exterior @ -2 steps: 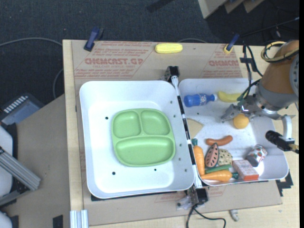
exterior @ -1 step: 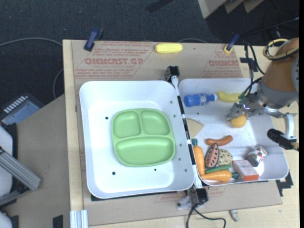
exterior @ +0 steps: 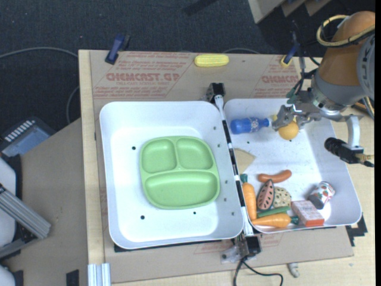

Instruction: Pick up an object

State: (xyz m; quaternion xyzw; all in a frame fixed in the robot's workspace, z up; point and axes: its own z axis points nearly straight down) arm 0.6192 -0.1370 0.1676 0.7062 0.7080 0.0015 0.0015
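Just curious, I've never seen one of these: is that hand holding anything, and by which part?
Seemingly the small yellow ball, gripped near its top by the hand.

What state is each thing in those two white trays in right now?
green plate: flat in the left bin, nothing on it
blue bottle: lying on its side
yellow lemon: just under the pincer
carrot: lying along the right bin's left wall
sausage: lying flat

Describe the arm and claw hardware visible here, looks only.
One arm enters from the right: grey rounded housing with an orange band above the wrist and a yellowish cable looped near the top. The claw is small, grey metal, with dark fittings. A black cylindrical part sticks out beside the wrist.
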